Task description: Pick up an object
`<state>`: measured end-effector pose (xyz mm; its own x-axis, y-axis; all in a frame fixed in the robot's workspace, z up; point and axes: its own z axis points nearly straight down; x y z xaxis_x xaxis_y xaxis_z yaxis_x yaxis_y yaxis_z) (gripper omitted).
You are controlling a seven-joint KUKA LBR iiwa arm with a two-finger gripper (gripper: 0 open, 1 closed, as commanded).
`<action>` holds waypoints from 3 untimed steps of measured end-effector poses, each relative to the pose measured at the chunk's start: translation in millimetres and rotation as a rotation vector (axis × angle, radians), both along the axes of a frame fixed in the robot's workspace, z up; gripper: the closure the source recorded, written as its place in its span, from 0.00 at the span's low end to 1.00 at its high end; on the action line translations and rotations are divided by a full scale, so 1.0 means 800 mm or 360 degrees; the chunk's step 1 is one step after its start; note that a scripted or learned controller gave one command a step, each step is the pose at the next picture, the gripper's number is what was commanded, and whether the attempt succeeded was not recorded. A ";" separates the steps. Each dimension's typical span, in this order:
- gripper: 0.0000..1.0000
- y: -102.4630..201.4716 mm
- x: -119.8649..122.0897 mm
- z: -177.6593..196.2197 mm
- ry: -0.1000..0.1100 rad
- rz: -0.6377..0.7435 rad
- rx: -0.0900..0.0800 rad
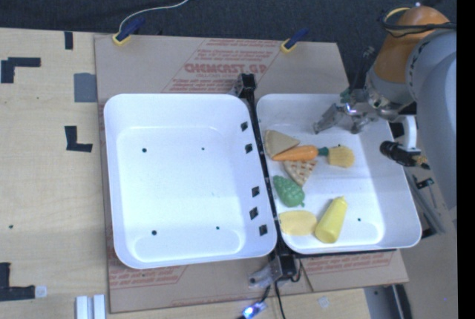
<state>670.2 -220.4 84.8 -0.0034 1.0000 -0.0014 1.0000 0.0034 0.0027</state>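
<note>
Six small toy foods lie in the right-hand shallow white bin (371,236), all loose on its floor. An orange plastic carrot with a green tip (297,153) lies crosswise near the bin's left wall, resting over a tan wedge-shaped piece (278,140) above it and a tan waffle-patterned wedge (300,171) below it. Just right of the carrot's green end sits a small yellow rounded piece (341,156). Below the waffle wedge is a green knobbly piece (289,191), and below that a flat pale yellow oval piece (297,222) touches a yellow cylinder-shaped piece (331,220) that lies tilted toward the bin's front.

The grey metal pincer (335,118) hovers over the upper part of this bin, above and to the right of the carrot, apart from every toy. Its two fingers (324,123) appear spread and nothing is between them. The grey arm with its orange band (404,43) comes in from the right edge.

The left-hand shallow white bin (119,162) sits side by side with the first, the two joined along a dark clip strip (254,162). Both rest on a brown cardboard sheet with red printing (215,65), held at its far edge by blue and yellow clamps (128,30). The cardboard lies on the pale wooden counter (44,184), which carries black tape marks.
</note>
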 end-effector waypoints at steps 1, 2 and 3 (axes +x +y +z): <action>1.00 0.001 -0.001 0.013 0.0002 0.0001 -0.0003; 1.00 -0.003 -0.002 0.025 0.0003 -0.0002 -0.0001; 1.00 -0.005 -0.007 0.226 -0.0019 -0.0003 -0.0006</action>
